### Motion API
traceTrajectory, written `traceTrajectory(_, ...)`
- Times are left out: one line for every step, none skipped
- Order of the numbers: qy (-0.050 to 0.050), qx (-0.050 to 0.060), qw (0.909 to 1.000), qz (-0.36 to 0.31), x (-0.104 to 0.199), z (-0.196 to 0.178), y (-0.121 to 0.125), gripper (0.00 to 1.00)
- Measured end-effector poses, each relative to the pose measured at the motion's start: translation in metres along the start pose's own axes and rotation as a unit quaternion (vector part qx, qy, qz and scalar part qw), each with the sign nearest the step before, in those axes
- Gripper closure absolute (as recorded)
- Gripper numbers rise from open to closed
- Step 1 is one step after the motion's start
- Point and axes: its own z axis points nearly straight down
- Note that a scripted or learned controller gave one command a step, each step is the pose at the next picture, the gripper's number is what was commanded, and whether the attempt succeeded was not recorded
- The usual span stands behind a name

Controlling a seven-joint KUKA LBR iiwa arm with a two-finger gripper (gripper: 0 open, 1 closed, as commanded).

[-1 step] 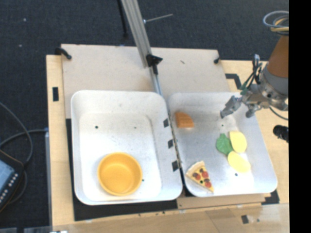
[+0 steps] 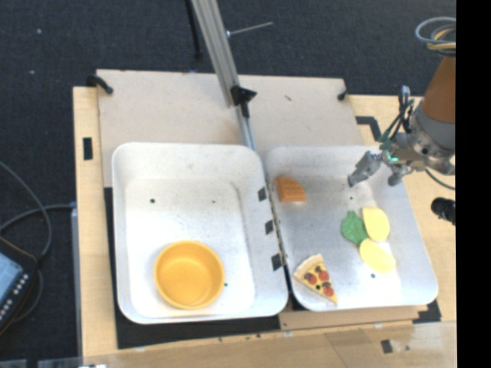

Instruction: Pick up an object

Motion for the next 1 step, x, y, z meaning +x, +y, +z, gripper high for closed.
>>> traceTrajectory(0.0, 0.001, 1.0, 0.002, -0.0019, 0.0481, -0.01, 0.0)
